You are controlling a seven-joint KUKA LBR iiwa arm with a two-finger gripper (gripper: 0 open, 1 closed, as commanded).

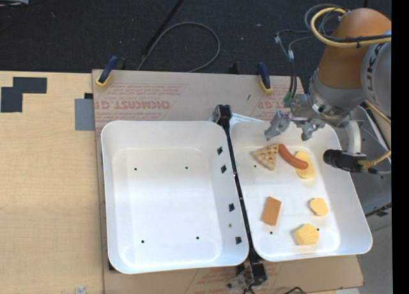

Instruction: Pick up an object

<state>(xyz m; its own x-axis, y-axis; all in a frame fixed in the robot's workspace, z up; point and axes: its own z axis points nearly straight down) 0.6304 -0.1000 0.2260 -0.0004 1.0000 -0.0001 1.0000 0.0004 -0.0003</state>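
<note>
Overhead, a grey arm with an orange band hangs its gripper (292,126) above the far end of the right bin (350,235), its two fingers spread apart with nothing between them. Landmark for the scene is the red sausage (292,157), which lies slantwise in that bin, just below and between the parted fingertips. Touching the sausage's left side sits a pizza-slice wedge (266,156); at its lower right end rests a pale yellow piece (305,166), partly under it. Farther toward the near rim from the sausage lie an orange block (271,211), a small yellow round piece (318,207) and a yellow chunk (306,234), each apart from the others. Well to the sausage's left, across the black clips joining the two trays, sits the left bin (121,158). Both bins rest on a printed cardboard sheet (160,98) held by clamps.
</note>
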